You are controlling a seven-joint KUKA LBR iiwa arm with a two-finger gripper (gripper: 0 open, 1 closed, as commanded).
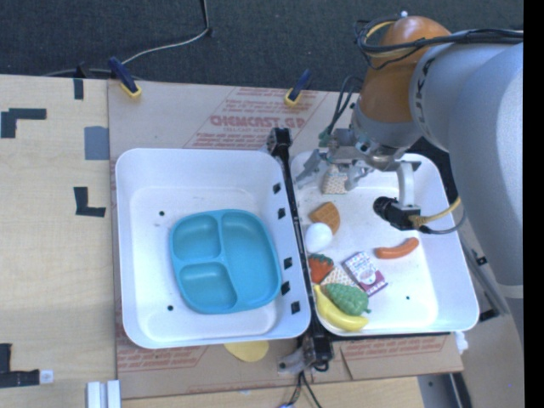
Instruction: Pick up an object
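Note:
My gripper (334,170) hangs low over the far left corner of the right bin (442,308). Its fingers stand apart, open, on either side of a beige, grid-textured piece (335,182) lying on the bin floor; I cannot tell whether they touch it. Just in front lie a brown bread roll (325,217) and a white egg (318,236). Further forward are an orange sausage (397,248), a red-and-white carton (364,272), a red-orange vegetable (320,268), a green knobbly item (344,297) and a yellow banana (338,314).
The left bin (144,185) holds a blue divided plate (225,259). A black divider with clips (289,219) runs between the bins. The grey arm and orange band (399,66) cover the right bin's far right side. A yellow disc (246,349) lies on the cardboard in front.

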